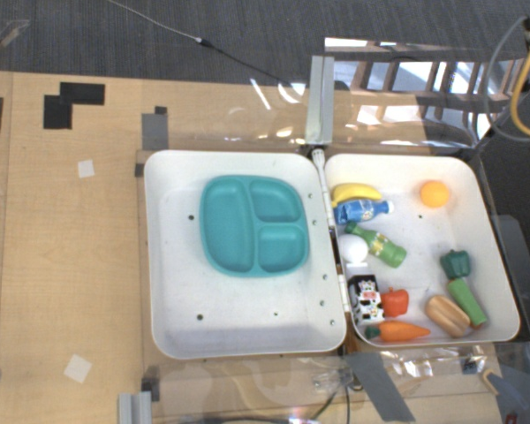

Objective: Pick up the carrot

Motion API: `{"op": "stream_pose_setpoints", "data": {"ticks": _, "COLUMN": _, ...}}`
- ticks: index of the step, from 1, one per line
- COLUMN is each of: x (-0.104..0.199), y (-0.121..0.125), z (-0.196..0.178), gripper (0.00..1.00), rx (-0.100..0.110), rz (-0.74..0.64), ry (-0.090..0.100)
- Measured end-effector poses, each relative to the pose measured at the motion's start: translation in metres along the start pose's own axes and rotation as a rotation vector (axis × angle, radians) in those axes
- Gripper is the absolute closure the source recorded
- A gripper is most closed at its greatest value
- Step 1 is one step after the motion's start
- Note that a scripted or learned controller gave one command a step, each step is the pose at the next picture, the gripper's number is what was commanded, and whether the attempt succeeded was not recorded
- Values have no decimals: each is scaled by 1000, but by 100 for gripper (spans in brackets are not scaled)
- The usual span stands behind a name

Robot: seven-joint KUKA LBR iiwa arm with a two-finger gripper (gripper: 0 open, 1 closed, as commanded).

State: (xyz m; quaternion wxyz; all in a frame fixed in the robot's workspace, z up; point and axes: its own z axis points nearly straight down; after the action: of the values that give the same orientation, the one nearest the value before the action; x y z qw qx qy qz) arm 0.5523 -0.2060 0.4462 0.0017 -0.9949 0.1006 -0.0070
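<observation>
The carrot [404, 331] is orange with a pointed tip to the right. It lies along the near edge of the right bin [486, 206], just below a small red item [395, 302] and to the right of a black-and-white carton [365, 298].
The left bin [172, 325] holds a teal divided plate [253, 224]. In the right bin lie a banana [356, 192], a blue bottle [364, 209], a green bottle [379, 246], a white egg [353, 250], an orange [435, 193], a green pepper [456, 263], a cucumber [467, 301] and a bread roll [447, 314].
</observation>
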Motion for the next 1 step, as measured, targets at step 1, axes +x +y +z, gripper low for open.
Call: {"op": "stream_pose_setpoints", "data": {"ticks": 1, "x": 2, "y": -1, "z": -13, "gripper": 100, "rx": 6, "rz": 0, "ry": 14}}
